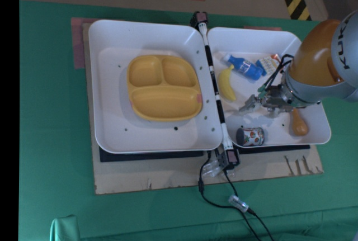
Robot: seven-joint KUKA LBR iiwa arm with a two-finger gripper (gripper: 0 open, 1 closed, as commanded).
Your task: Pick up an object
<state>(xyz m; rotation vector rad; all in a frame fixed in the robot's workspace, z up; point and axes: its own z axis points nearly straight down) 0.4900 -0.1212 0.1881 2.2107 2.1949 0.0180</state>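
My gripper hangs low over the middle of the right bin, reaching in from the right. A yellow banana lies just up and left of it. Along the bin's front wall, below the gripper, a small can rests on its side. A blue bottle with a red cap lies toward the back, next to a blue and orange packet. An orange drumstick-shaped toy sits at the bin's right side, partly under the arm. Nothing is visibly held.
The left bin holds a yellow divided plate. A black-and-white divider bar runs between the bins. Cables trail off the bench's front edge. The grey and orange arm covers the right bin's far right corner.
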